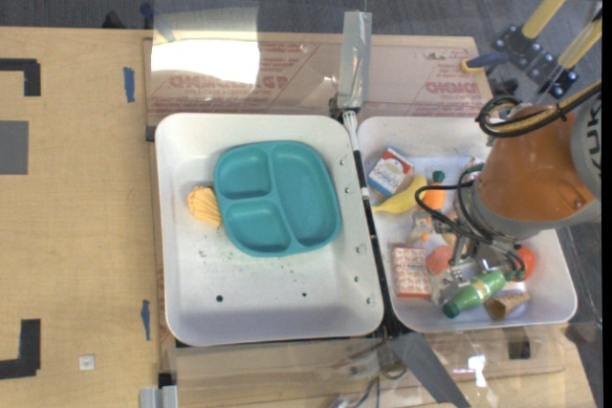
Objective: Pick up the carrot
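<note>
The carrot [431, 199] is a small orange piece with a green top, lying in the right bin [562, 296] just left of the arm's orange band. My gripper [462, 265] hangs low over the middle of that bin, below and to the right of the carrot, among the toys. Cables and the wrist hide much of it. Nothing can be made out in its grasp. Two more orange pieces [438, 260] lie close to the gripper, one on either side.
The right bin also holds a green bottle [473, 293], a pink box [409, 270], a yellow banana [402, 196], a small carton [389, 172] and a brown item [507, 303]. In the left bin [277, 311] lie a teal divided plate [277, 198] and a yellow shell-shaped toy [203, 204].
</note>
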Robot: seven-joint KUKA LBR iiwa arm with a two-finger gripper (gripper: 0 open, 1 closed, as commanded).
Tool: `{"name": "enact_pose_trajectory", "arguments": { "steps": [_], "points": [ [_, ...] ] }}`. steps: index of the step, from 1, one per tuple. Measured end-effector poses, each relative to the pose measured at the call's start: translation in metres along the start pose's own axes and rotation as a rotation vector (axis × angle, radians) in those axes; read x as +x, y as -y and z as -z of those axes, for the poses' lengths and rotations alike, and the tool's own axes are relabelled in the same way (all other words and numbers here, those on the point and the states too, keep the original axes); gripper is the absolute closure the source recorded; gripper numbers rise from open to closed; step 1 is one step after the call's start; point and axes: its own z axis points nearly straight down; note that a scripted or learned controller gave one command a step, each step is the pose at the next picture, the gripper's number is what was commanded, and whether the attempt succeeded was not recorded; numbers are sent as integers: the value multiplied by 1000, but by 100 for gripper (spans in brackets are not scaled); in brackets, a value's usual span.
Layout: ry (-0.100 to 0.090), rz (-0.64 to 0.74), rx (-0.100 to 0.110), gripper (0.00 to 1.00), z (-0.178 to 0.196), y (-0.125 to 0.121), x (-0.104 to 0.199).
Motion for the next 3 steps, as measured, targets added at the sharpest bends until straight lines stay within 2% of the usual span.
{"name": "enact_pose_trajectory", "arguments": {
  "steps": [1, 2, 3],
  "points": [
    [-1, 71, 1, 0, -2, 5, -61],
    [5, 73, 2, 100, 10, 4, -63],
    [4, 110, -2, 100, 99, -76, -67]
  ]
}}
